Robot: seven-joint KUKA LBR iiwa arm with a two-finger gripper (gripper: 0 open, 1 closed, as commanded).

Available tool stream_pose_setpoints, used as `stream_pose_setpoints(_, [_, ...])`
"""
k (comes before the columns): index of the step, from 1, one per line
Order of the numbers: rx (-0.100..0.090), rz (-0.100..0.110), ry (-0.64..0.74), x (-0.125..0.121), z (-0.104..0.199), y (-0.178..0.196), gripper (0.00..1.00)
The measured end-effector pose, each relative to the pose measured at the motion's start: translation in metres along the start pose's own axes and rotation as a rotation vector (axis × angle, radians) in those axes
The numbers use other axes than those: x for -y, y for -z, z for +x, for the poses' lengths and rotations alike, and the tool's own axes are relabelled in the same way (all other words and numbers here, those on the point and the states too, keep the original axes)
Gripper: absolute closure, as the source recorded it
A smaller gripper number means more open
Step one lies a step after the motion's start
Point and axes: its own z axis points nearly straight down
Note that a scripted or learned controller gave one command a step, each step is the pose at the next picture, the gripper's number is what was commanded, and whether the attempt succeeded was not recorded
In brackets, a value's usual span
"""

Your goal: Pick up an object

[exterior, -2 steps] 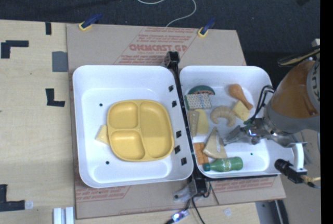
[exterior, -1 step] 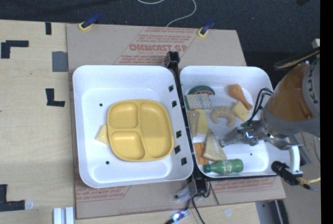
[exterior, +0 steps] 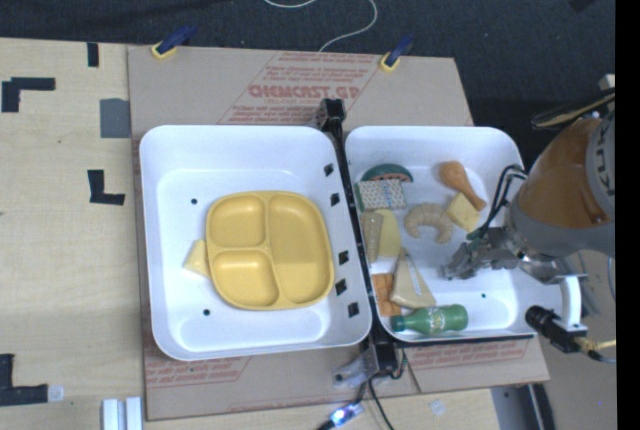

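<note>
As seen from the fixed overhead camera view at a slant: worktop [exterior: 60,218] of pale wood, bearing a cardboard sheet [exterior: 300,88] with two shallow white bins side by side. Left bin [exterior: 165,158]: a yellow divided plate [exterior: 270,249] near the middle, with a pale yellow wedge [exterior: 194,259] tucked at the plate's left edge. Right bin [exterior: 500,143]: a green bottle [exterior: 430,320] lying on its side along the near wall; a pale triangular slice [exterior: 410,284] just above it; a croissant-like piece [exterior: 430,218] near the centre; a drumstick-like piece [exterior: 460,180] toward the far right corner, with a yellow block [exterior: 463,212] just beside it; a dome-shaped item with a green top [exterior: 386,184] by the dividing wall; flat yellowish pieces [exterior: 381,236] below that. Grey arm with orange band [exterior: 565,183] entering from the right, over the right bin's right side. Pincer [exterior: 466,261] low over bare bin floor, right of the triangular slice and below the yellow block; degree of opening not discernible, nothing visibly held.
</note>
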Motion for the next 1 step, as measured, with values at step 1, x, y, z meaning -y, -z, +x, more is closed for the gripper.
stream_pose_setpoints(1, [-0.001,-0.002,0.000,-0.0103,-0.0017,0.0486,1.00])
